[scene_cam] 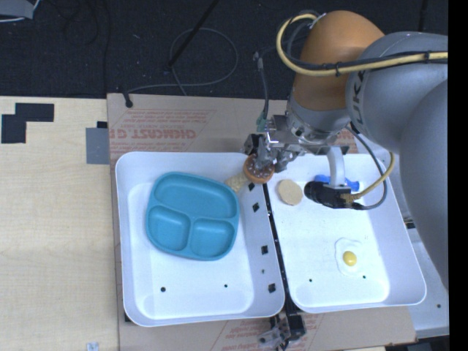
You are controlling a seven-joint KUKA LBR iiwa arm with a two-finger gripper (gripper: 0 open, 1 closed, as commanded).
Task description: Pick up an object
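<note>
Camera view: end effector point(265, 154) sits directly over brown round piece point(257, 170) at bin divider (finger state: cannot tell).

Glossy blue plastic tray point(192, 225), smooth white bins point(139, 298), probably plastic, on matt printed cardboard point(183, 126).

You see a small round brown doughnut-like object point(258, 170) with a dark centre, at the far end of the divide between both bins.
</note>
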